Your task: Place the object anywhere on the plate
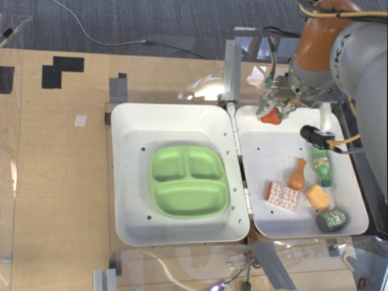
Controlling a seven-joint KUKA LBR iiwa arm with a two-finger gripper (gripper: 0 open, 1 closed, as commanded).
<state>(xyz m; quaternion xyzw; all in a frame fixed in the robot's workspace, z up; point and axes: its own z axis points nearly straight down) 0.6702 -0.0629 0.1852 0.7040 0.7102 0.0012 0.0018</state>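
You see the tool point(274, 105) closed on a small red object point(271, 117) at the right bin's point(351, 223) far-left corner.

Bright, even light across the table point(54, 180), no harsh shadows anywhere. Both white bins come close to washing out; the left bin point(130, 223) carries only a faint grey shading inside its walls. A glare patch shines at the clear sheet point(203, 90) just behind the bins. Focus is a little soft, and small items look grainy.
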